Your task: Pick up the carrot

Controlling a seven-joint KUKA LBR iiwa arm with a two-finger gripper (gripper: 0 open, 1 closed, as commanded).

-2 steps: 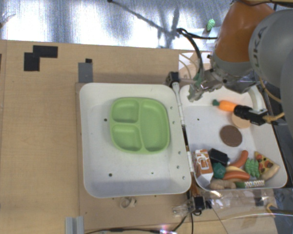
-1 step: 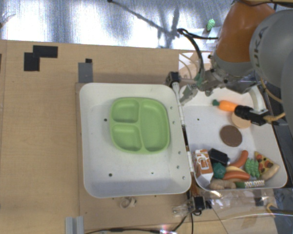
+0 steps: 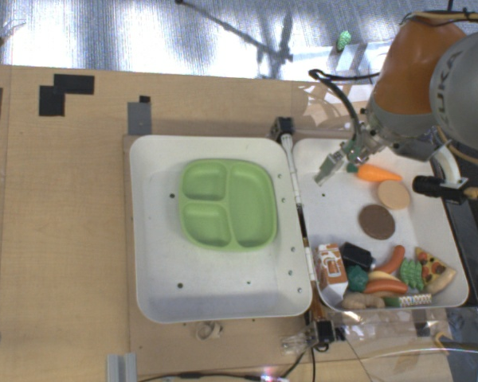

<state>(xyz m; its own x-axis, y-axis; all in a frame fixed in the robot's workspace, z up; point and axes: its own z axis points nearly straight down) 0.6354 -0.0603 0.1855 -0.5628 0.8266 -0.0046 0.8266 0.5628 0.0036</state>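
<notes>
The carrot is orange with a small green top and lies flat near the back of the right bin. Its green end points left, toward my gripper. The gripper hangs low over the bin's back left part, slanting down to the left, and its tip sits just left of the carrot's green end. Whether it touches the carrot is unclear. The grey arm with its orange band comes in from the upper right.
A tan round disc and a brown round disc lie just in front of the carrot. Several toy foods are piled at the bin's front, among them a sausage and a pizza slice. A green divided plate sits in the left bin.
</notes>
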